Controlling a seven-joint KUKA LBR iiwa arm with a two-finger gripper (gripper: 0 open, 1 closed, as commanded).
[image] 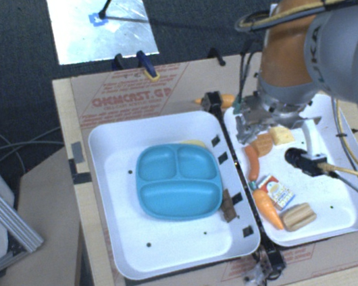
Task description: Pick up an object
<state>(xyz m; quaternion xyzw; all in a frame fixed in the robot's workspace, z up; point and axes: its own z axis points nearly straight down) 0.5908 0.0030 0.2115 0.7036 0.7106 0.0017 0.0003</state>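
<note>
Hanging low over the right bin (354, 191) to pick something, your gripper (254, 131) is hiding its claw — clenched or released, you cannot tell.

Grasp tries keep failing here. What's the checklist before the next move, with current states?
1. Gripper is over the right bin, near its upper left corner: ok.
2. Whether anything is held: cannot tell.
3. Candidates in plain view in that bin are an orange sausage, small carton, carrot and bread roll: ok.
4. Room around a candidate: carrot, carton and roll lie crowded together, so a single clean pick looks doubtful: not ok.
5. Clearance to the wall between the bins: the gripper is close to it: cannot tell.
6. Blue plate lies in the left bin, apart from the arm: ok.
</note>
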